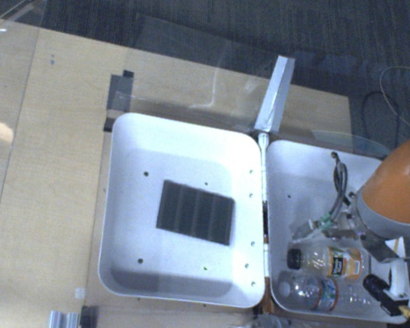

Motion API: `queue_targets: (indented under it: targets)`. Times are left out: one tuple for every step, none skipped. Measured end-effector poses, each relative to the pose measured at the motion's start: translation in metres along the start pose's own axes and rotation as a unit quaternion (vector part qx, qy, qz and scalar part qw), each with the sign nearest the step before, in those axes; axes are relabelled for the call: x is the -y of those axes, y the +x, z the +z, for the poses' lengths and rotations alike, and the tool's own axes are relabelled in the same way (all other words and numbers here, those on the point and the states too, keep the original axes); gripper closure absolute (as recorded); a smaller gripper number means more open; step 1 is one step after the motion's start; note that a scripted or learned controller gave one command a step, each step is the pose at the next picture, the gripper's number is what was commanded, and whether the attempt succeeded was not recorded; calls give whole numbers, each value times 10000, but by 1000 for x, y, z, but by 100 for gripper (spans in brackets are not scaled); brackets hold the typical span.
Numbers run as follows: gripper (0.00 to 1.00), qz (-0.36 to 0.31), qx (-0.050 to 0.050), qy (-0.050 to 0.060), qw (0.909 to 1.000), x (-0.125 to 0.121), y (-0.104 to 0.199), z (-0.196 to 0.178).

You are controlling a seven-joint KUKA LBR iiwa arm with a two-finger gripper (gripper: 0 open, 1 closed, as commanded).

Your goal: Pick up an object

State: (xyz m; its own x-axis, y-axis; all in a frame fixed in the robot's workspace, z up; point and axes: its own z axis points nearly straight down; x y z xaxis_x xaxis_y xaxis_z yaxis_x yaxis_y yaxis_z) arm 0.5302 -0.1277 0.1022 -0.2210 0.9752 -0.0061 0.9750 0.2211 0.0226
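In the right bin (296, 175) lie two clear plastic bottles. One bottle (326, 261) has a black cap and a yellow label and lies on its side, cap to the left. The other bottle (310, 291) carries a blue label and rests by the bin's front wall. My gripper (325, 227) hangs low over the right bin, just above the yellow-label bottle, below the grey arm with its orange band (398, 182). Nothing shows between its fingers.
The left bin (131, 186) holds a dark ribbed rectangular pad (196, 212) flat in its middle. A grey upright post (274, 93) stands behind the seam between the bins. Bare wooden bench spreads out to the left.
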Motion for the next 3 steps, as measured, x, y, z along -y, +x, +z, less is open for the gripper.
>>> queue_targets:
  targets:
    - [0,-370,16,-9,9993,28,37,10]
    - [100,-380,19,-49,9993,24,38,-2]
    - [0,-379,17,-45,9993,25,38,-1]
